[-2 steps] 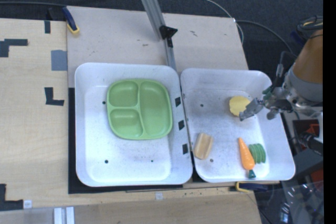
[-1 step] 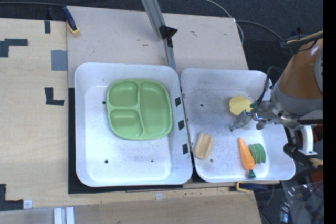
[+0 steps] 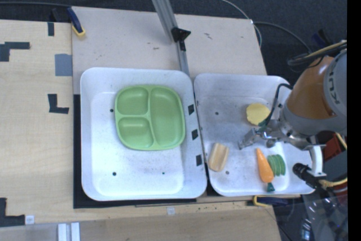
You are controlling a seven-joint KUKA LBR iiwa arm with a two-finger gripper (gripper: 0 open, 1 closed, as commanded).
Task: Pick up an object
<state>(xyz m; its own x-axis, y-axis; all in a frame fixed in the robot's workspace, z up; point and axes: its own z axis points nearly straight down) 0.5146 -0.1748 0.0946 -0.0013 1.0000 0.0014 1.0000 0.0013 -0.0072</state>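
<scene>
Your view looks down on table [image 3: 34, 121] with two white bins side by side. Left bin [image 3: 96, 178] holds green divided plate [image 3: 150, 117]. Right bin [image 3: 225, 93] holds yellow round piece [image 3: 257, 113], tan bread-like piece [image 3: 218, 156], carrot [image 3: 264, 165], green vegetable [image 3: 277, 164] just beside carrot. Your arm [image 3: 313, 99] reaches in from right. Jaws [image 3: 252, 139] low over right bin floor, between yellow piece and carrot, nothing visible between them; open or closed, cannot tell.
</scene>
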